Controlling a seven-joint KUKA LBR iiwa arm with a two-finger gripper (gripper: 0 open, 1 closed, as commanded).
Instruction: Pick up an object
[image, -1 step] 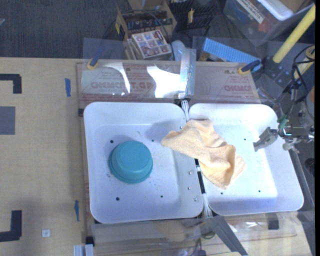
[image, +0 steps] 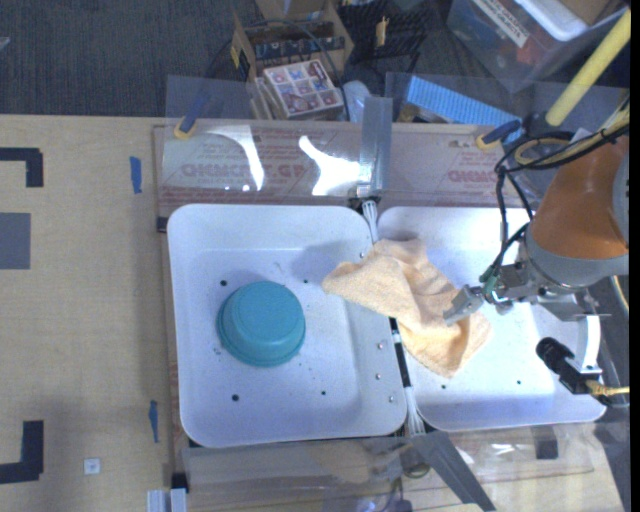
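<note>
A crumpled yellow cloth (image: 415, 300) lies draped across the ridge where the two white bins meet, its larger part in the right bin (image: 520, 395) and one corner spilling over into the left bin (image: 200, 400). The hand (image: 466, 303) sits at the cloth's right side, its grey fingertips pressed against the fabric there; whether the fingers are clenched on the cloth or merely resting on it cannot be told from this angle. Above the hand rises the arm (image: 580, 225), its orange band showing at the right of the view, with black cables looping around it.

In the left bin, well apart from the cloth, a teal bowl (image: 262, 322) rests upside down on the white floor, which is flecked with a few small dark dots.

The bins sit on a pale wood bench (image: 80, 330) marked with black corner brackets and short strips of blue tape. Behind the bins stands a clear panel (image: 270, 160) that catches a bright glare. Beyond it the floor is dark grey carpet, cluttered with a cardboard box of printed items (image: 295, 80), a blue ribbed sheet (image: 450, 102) and a yellow pole (image: 595, 62).
</note>
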